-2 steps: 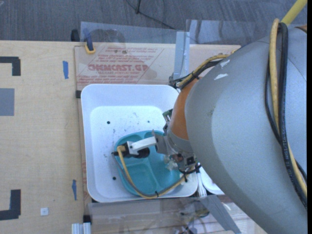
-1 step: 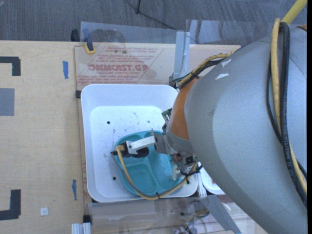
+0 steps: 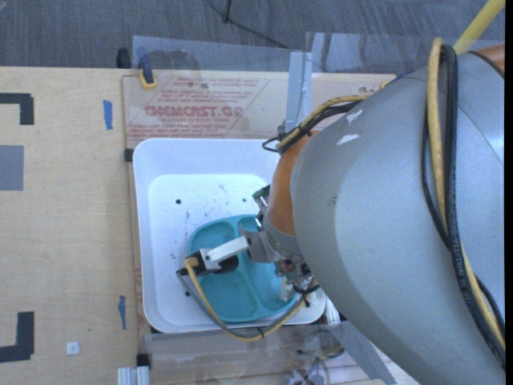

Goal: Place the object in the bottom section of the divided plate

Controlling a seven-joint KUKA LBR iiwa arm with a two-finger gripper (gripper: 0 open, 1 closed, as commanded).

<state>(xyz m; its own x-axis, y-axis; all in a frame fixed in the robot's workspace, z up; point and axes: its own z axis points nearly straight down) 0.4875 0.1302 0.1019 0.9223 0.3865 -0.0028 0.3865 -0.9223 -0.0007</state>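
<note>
Plate (image 3: 234, 299), teal and divided, lies in the white bin (image 3: 160, 184) at the lower middle of the frame; the gripper (image 3: 285, 281) hangs over its right side, under the bulk of the arm (image 3: 385, 215), and I cannot tell whether it is wide, narrow or holding anything. A green scrap (image 3: 261, 194) peeks out at the arm's edge just above the plate; it may be the object, I cannot say. My worry: a blind release could land in the wrong section or on a divider; a low wrist could shove the plate. I count one plate, one bin, one green scrap, one arm.
</note>
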